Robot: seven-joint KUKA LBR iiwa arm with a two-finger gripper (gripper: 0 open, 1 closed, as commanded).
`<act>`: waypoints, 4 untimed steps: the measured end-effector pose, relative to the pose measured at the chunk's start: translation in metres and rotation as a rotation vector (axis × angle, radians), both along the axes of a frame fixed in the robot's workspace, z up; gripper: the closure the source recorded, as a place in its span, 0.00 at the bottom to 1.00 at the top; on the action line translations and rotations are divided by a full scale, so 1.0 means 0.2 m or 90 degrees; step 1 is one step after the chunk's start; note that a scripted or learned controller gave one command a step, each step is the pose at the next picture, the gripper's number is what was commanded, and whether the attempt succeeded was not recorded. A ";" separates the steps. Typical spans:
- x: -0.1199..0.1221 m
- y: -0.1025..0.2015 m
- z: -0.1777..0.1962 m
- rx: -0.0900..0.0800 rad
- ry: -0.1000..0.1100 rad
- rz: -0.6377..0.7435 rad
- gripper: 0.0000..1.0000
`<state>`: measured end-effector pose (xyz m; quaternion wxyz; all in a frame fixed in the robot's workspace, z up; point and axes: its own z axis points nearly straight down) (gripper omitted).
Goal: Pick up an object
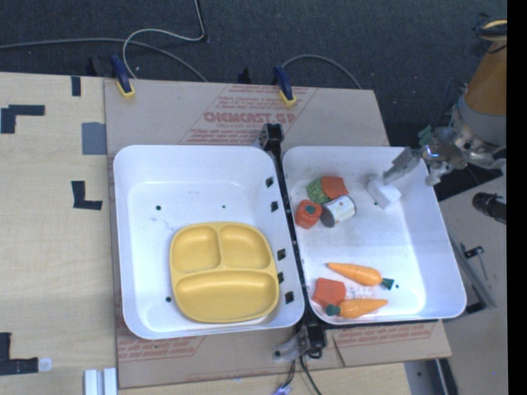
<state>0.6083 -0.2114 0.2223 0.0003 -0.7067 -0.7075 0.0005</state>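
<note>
Right bin point(428, 245) | carrot point(356, 273) lengthwise left-right, green tip right | gripper point(385, 186) grip unclear

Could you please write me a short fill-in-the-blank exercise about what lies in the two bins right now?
1. The yellow divided plate lies in the ____ bin as the camera sees it.
2. The yellow plate has ____ compartments.
3. The right bin holds ____ carrots: the upper carrot and the lower carrot.
4. The gripper hangs over the ____ bin.

Missing words: left; three; two; right
</note>
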 end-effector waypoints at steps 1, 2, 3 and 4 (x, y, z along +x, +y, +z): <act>0.13 0.33 -0.68 0.000 -0.003 0.001 0.00; 0.31 0.29 -0.68 -0.001 -0.003 0.001 0.00; 0.31 0.29 -0.63 -0.002 -0.003 0.002 1.00; 0.30 0.74 -0.18 0.001 -0.002 0.002 1.00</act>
